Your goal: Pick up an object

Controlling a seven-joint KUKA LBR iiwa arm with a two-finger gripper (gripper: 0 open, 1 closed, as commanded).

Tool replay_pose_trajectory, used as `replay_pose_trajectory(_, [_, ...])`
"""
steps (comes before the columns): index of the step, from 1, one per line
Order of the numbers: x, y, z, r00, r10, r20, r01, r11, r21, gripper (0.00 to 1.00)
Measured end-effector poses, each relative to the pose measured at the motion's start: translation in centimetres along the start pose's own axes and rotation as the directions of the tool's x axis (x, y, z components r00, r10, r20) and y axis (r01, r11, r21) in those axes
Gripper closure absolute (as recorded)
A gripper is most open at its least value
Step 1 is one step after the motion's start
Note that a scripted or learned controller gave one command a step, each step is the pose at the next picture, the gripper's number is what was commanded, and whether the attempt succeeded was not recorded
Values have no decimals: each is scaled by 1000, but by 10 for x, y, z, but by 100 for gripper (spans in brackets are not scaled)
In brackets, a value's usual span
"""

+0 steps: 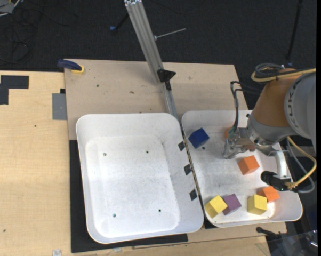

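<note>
Low over the right bin [214, 122], the gripper [233, 148] hangs with nothing visibly between its fingers; their spread cannot be judged. Nearest lies the orange cube [248, 165], just beside it toward the near-right. Left sits a blue cube [199, 138]; nearer the front edge rest two yellow cubes [216, 205], a purple cube [232, 202] and another orange block [271, 193], none obstructing.

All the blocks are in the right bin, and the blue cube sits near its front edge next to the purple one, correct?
Not quite. The blocks are all in the right bin, but the blue cube sits near its back-left corner, apart from the others. The purple block is near the front edge, touching a yellow block. The camera view shows this.
</note>
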State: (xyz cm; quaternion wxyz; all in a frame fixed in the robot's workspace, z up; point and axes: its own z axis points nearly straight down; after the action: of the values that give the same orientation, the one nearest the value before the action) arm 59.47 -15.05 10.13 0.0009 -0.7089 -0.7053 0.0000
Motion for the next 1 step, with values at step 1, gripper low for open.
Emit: replay_pose_trajectory(1, [7,5,-59,1000,-6,1,6,1000,-4,100])
